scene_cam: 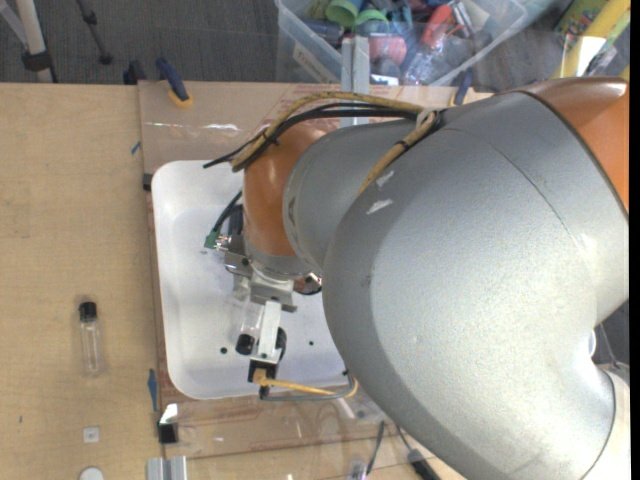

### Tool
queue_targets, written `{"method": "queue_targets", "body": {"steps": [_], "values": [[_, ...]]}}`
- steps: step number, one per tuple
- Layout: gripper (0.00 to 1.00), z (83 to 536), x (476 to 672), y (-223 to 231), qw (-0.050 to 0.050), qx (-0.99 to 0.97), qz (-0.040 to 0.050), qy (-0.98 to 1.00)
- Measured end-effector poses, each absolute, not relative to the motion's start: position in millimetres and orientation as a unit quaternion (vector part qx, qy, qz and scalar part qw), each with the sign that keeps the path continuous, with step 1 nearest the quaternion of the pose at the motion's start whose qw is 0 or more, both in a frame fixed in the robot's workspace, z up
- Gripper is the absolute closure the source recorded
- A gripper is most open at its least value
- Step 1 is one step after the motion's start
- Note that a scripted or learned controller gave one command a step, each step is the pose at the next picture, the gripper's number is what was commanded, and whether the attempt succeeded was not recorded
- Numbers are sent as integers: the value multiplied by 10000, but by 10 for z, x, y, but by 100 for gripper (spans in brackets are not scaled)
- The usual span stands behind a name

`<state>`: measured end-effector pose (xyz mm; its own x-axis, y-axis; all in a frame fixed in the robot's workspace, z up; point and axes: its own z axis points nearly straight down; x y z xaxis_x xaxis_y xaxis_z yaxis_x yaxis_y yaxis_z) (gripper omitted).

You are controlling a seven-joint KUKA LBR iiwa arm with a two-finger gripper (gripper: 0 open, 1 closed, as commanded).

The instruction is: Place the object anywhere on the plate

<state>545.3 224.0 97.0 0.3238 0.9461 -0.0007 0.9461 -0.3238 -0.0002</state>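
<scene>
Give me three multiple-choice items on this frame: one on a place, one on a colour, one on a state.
1. Where is the small vial? A on the wooden bench, left of the white bin; B inside the white bin; C in the clear tub.
2. The vial's cap is: A red; B black; C yellow.
3. The clear tub is: A empty; B overturned; C holding many colourful things.
A: it lies on bare wood beside the bin. B: the cap is dark. C: bright items fill the tub.
</scene>
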Motion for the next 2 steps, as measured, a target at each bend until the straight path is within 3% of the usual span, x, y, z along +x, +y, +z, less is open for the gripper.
{"method": "queue_targets", "body": {"steps": [1, 2], "values": [[100, 913, 4878, 2239, 58, 8019, 133, 5973], [100, 1173, 5119, 2242, 1, 8774, -7, 4798]]}}
